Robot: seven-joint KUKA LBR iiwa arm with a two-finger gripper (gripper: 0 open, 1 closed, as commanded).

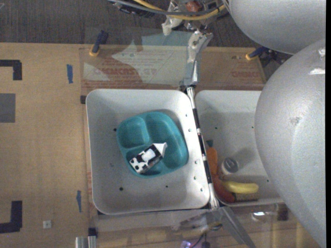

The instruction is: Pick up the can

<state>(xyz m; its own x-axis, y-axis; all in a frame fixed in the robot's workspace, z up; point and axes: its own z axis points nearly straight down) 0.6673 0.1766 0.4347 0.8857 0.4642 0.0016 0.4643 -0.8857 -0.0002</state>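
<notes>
Honestly, I could not tell my gripper's (192,6) state up at twelve o'clock. The can (229,165) stood in the right bin (227,107), at four o'clock, just above the banana (240,187).

A teal tray (150,138) carries a carton (147,157) in black and white cow patches. The bins (103,138) are white, the worktop (41,138) tan. A yellow banana (240,187) lies by an orange carrot (212,159).
</notes>
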